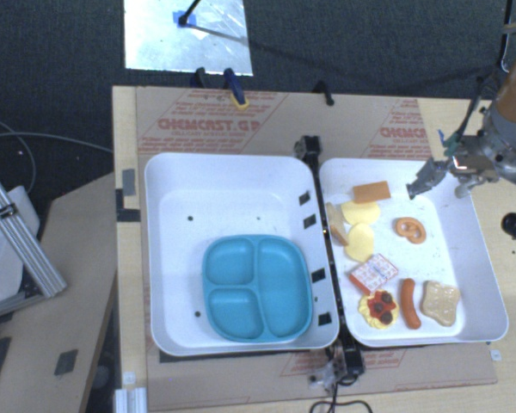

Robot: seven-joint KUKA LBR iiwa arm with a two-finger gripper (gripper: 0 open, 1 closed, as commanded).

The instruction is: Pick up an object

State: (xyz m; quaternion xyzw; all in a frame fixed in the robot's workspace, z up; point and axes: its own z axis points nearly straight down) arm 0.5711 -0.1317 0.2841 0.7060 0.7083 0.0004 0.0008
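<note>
White plastic, 2 shallow bins side by side on the desk (198, 114), over a brown printed cardboard sheet. Left bin (172, 188): 1 blue divided plate (258, 286) with 3 compartments, lying toward the near right part of the floor. Right bin (464, 239): toy food scattered across the floor. Orange block (371, 192) near the far edge; just below it a pale yellow round piece (361, 212), with a second yellow piece (359, 242) nearer the camera and a tan strip (335, 223) against the divider. Pretzel (410, 229) well right of the yellow pieces. Red-and-white checked square (374, 274) below them, then a yellow slice with red and dark toppings (379, 309) at the near edge. Red sausage (409, 304) beside it, upright along the bin's length, and a slice of toast (439, 303) just right of the sausage. Tool (437, 179) hanging over the far right corner of the right bin, fingers spread apart, nothing between them, clear of every food piece, nearest to the orange block and the pretzel. Grey arm entering from the right. Shiny foil square (187, 22) on dark carpet beyond the desk.
</note>
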